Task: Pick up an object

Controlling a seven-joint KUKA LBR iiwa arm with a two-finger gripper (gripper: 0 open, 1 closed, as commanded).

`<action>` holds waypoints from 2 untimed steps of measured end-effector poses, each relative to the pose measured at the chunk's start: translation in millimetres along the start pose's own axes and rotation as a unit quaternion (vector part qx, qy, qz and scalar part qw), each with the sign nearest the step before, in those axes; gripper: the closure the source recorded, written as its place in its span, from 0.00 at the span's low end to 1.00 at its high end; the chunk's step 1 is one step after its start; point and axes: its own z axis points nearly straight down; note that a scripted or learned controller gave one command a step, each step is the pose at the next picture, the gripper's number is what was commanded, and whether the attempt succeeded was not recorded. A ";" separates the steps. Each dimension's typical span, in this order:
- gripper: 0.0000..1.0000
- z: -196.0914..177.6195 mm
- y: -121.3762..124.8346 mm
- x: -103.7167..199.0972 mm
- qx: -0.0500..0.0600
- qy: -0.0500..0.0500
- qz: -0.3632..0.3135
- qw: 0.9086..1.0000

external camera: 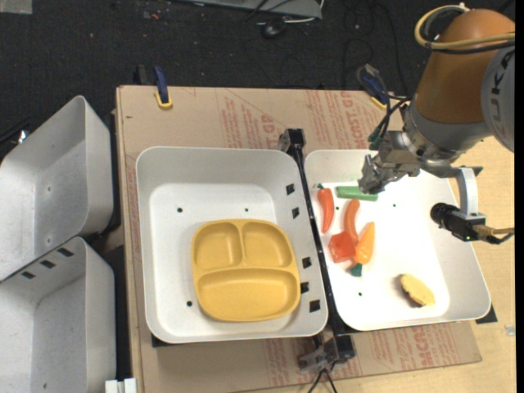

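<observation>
In the right bin point(458, 301), the fingers point(370, 180) sit low over a green stick point(357, 192); I cannot tell how wide they are. Red and orange toy veggies point(350, 234) lie just below.

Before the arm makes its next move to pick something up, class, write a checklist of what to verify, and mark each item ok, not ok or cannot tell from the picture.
1. Two-finger gripper is over the right white bin: ok.
2. A target lies close: the flat green stick sits just below the gripper: ok.
3. Something is between the fingers: cannot tell.
4. Neighbours are apart from the green stick: the red and orange vegetable pieces crowd beneath it: not ok.
5. Small yellow lump lies alone, easy to reach: ok.
6. Yellow divided plate in the left bin is out of the way: ok.
</observation>
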 end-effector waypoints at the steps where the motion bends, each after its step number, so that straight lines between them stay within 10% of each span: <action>1: 1.00 -2.8 1.9 51.2 -0.001 0.000 0.000 1.000; 2: 1.00 -2.8 -1.0 99.7 0.000 0.000 0.000 1.000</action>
